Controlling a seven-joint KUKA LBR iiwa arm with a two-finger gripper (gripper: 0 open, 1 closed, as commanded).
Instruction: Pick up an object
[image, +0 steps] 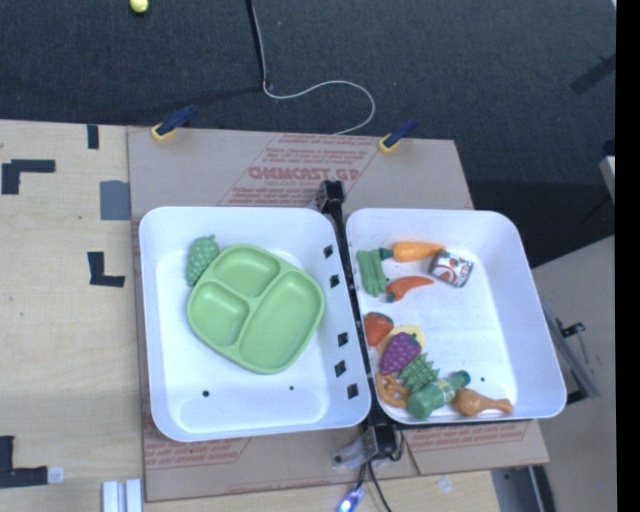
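While the orange plastic carrot (418, 250) lies well right of the green three-section plastic plate (258, 310), in the neighbouring white bin (505, 300) | long axis runs left-right, right end slightly raised | gripper state: cannot tell

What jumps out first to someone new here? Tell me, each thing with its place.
The big green divided plate fills the middle of the left bin, with a small green toy at its upper-left edge. In the right bin, bright toy foods crowd the left side, including an orange carrot and purple grapes.
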